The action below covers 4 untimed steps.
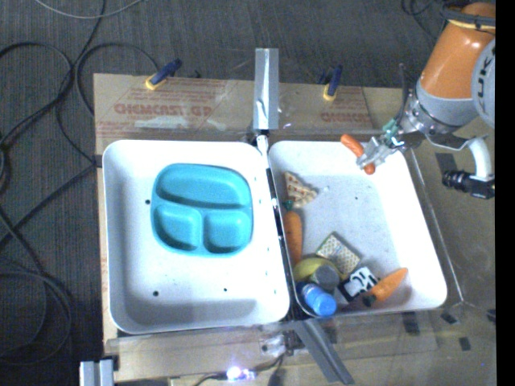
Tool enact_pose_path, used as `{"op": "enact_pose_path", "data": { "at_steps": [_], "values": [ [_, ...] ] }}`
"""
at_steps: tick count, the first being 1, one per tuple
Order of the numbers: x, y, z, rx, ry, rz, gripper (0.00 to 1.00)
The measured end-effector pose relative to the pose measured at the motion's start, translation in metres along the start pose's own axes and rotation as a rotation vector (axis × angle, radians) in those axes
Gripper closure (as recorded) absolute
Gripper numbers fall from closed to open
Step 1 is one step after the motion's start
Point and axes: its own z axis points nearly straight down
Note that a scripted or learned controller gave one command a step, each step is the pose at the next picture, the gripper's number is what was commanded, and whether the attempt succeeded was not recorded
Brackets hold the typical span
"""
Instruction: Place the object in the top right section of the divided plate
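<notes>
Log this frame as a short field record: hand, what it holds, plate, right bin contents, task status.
hand: over the right bin's top edge
held: small orange carrot between its fingers
plate: blue divided plate in the left bin, nothing in its sections
right bin contents: waffle piece, carrots, bottle
task status: not yet placed

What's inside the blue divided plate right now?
All three sections of the blue divided plate in the left bin show bare blue. The hand is above the right bin, with an orange carrot piece at its fingertips.
</notes>
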Motion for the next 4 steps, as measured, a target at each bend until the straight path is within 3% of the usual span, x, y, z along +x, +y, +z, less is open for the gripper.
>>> {"op": "enact_pose_path", "data": {
  "at_steps": [1,2,3,4],
  "values": [
    [0.084,0.041,-0.002,0.000,0.000,-0.073,1.00],
    [0.195,0.084,0.027,0.002,0.001,-0.213,1.00],
    [0.283,0.106,-0.023,0.000,-0.001,-0.416,1.00],
    [0.213,0.034,0.026,0.002,-0.001,-0.506,1.00]
  ]
}}
